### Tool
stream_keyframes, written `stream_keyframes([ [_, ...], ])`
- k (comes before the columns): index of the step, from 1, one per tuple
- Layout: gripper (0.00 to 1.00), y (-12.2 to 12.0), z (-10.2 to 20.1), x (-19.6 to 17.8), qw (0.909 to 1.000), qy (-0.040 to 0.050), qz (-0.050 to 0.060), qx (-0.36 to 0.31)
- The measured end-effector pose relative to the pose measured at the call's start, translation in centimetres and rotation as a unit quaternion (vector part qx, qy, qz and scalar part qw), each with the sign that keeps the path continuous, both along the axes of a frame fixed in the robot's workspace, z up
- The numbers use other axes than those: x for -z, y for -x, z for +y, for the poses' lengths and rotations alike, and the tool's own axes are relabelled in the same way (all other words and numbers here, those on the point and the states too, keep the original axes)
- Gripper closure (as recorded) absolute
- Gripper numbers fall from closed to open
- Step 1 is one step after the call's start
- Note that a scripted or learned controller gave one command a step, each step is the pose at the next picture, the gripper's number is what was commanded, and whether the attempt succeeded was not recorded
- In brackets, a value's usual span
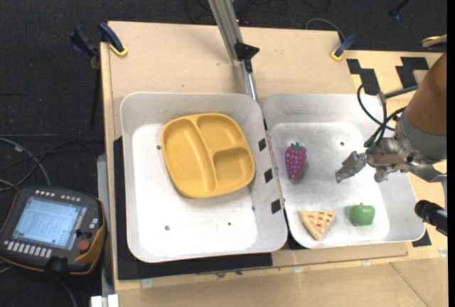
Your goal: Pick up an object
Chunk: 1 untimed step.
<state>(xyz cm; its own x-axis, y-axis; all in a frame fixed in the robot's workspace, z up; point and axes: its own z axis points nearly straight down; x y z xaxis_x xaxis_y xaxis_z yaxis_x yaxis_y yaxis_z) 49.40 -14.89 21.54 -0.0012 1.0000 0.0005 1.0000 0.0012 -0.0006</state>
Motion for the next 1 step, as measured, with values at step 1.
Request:
stream_keyframes([
  [1, 0.0, 0.0, -0.01, -0.01, 1.0, 0.0001, 0.0, 0.0],
])
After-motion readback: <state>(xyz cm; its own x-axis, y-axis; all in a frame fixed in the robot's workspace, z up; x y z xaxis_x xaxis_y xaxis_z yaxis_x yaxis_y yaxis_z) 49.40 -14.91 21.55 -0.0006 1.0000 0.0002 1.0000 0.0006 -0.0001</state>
